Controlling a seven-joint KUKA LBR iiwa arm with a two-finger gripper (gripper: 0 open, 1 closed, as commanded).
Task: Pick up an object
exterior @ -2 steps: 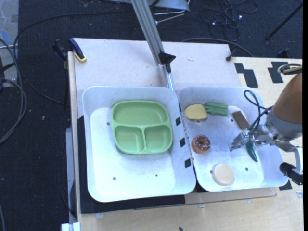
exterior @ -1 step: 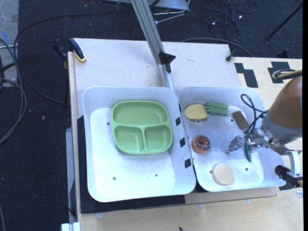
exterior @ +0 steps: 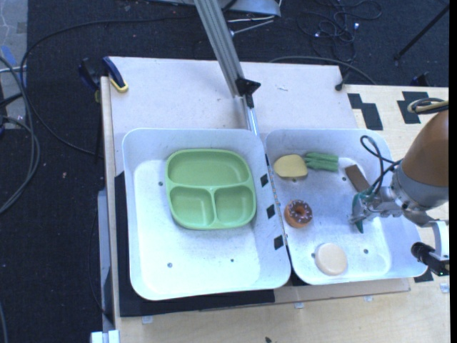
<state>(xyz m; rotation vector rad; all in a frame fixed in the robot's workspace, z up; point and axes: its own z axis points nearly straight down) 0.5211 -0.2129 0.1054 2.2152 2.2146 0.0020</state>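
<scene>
The right bin (exterior: pixel 378 263) holds a yellow rounded piece (exterior: pixel 290 166), a green bundle (exterior: pixel 322 162), a brown block (exterior: pixel 356 177), a chocolate doughnut (exterior: pixel 298 214) and a pale round disc (exterior: pixel 331 259). My gripper (exterior: pixel 359 216) hangs low over the right part of this bin, right of the doughnut and just below the brown block. Something teal shows at its tip, and I cannot make out what it is or how the tip stands around it.
The left bin (exterior: pixel 143 256) carries a green divided plate (exterior: pixel 211 189). A slanted metal pole (exterior: pixel 225 41) rises from between the bins toward the top. Cables loop above the wrist (exterior: pixel 373 152). A clamp (exterior: pixel 112 76) sits at the bench's back left corner.
</scene>
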